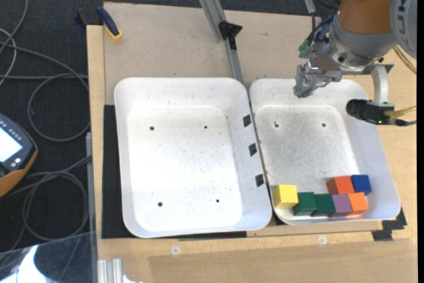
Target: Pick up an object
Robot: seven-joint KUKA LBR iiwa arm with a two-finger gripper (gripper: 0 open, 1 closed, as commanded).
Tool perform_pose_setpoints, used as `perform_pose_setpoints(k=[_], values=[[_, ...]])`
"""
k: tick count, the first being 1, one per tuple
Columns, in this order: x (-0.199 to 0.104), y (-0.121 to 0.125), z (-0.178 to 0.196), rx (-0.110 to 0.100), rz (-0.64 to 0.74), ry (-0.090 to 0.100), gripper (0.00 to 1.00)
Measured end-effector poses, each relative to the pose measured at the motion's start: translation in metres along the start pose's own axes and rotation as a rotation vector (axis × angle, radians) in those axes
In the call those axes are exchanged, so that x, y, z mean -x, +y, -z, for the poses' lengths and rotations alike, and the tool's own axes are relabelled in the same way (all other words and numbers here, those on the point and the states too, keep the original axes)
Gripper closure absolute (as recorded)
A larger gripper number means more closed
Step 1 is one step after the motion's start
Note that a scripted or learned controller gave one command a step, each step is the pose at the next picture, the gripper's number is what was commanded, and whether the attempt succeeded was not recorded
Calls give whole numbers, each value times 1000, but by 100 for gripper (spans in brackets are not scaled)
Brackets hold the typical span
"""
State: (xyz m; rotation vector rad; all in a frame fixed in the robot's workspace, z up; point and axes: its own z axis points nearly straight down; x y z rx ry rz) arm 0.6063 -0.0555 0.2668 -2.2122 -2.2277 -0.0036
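My tool [306, 90] hangs over the right bin's [375, 142] far edge, can't tell its state; blocks [322, 198] jammed together in the near corner, so I'd probably just shove them

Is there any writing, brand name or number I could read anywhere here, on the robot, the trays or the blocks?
No text can be read in this view.
The arm's grey housing at the right edge bears part of a dark marking, cut off and unreadable.
The handheld device at the left edge has a lit screen, too small and blurred to read.
The coloured blocks and the two white bins carry no lettering that I can see.
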Motion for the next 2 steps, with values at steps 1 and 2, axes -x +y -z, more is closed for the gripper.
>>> perform_pose_setpoints(k=[1,2], values=[[-54,20,-6,2,0,-1,100],[-107,36,-18,2,0,-1,100]])
